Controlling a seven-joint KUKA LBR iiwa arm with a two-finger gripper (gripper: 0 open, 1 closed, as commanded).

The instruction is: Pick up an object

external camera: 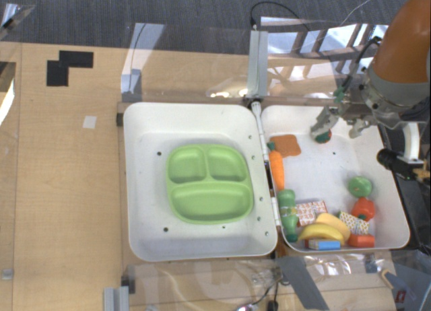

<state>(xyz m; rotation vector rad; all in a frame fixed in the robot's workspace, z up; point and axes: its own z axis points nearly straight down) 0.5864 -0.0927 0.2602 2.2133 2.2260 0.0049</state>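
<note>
Dark grey carpet runs behind the wooden tabletop [60, 188], which bears two white bins side by side. Well to the left of the tool, the left bin [145, 235] holds a green divided plate [209, 183]. Over the right bin [337, 168], the grey arm [404, 40] with its orange band is cut off at the frame edge. Its tool [340, 124] hangs spread above the bin's far end, a small dark green object [324, 136] just at its left finger; whether that is gripped is hard to make out. Below and left lie an orange slab [287, 145] and a carrot [276, 169]. Farther below sit a green piece [360, 186], a red piece [363, 209] and a banana [326, 227], partly overlapping in the pile.
</note>
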